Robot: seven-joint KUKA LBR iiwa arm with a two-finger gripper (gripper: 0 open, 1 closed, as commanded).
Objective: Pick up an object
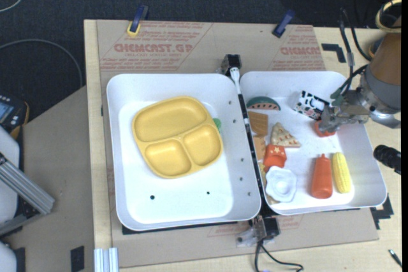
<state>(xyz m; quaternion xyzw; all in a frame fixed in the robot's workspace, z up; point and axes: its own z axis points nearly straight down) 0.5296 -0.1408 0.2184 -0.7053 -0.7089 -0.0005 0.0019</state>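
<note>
1. The arm (382, 83) reaches in from the right, low over the right bin (366, 156).
2. The pincer (331, 119) points down at a small red object (325, 130) near the bin's far right; whether it grips it I cannot tell.
3. The yellow divided plate (176, 136) fills the left bin (127, 156).
4. A ketchup bottle (322, 176) and corn cob (342, 172) lie nearer the camera.

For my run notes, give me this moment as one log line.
hand: low in right bin | over small red object | grasp: unclear | yellow tray: left bin
</note>
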